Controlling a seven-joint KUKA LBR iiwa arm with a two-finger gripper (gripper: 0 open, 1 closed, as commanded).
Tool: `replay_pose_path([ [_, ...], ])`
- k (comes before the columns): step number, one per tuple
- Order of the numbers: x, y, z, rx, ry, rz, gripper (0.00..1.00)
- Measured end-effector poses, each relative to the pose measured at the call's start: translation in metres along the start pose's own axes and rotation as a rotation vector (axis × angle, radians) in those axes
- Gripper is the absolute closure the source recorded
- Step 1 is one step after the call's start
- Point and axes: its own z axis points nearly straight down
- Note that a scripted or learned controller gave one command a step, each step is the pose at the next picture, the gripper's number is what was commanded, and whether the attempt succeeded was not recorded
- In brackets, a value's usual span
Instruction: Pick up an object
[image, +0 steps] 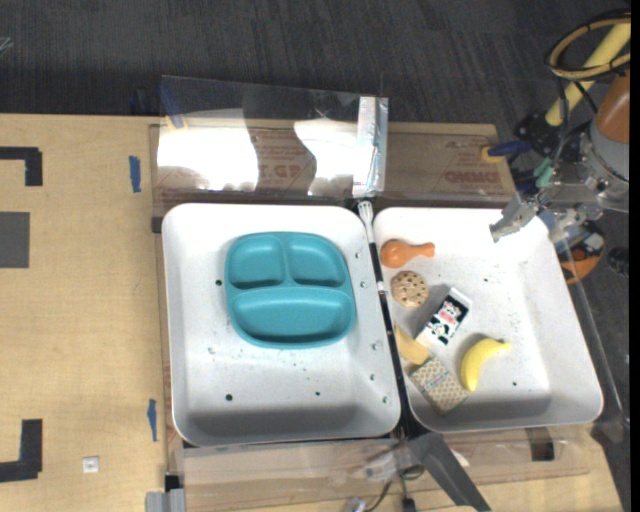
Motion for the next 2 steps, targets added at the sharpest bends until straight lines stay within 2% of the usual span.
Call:
replay_pose_path([
  [1,0.063,-0.035,0.098,0.005,0.001,-0.073,0.0],
  [2,0.101,-0.045,0.096,0.003,0.002,0.132,0.0],
])
